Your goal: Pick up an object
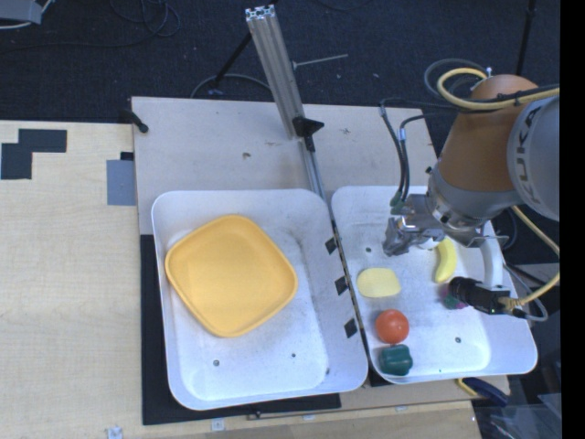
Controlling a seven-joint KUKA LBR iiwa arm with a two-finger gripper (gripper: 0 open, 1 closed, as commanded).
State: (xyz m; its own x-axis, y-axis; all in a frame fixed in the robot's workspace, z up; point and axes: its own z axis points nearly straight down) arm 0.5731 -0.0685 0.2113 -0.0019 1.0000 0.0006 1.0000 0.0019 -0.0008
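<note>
While my pincer point(399, 238) hangs low in the right bin point(512, 355), and I cannot tell its state, the pale yellow piece point(377, 283) lies just below it, long axis crosswise, with the banana point(445, 262) right.

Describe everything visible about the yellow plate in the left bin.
The yellow square plate with rounded corners looks like smooth plastic, with a raised rim around a shallow centre. It lies flat and right side up, turned a little askew, in the upper left part of the left white bin. It rests on the bin's floor; nothing else touches it.
</note>
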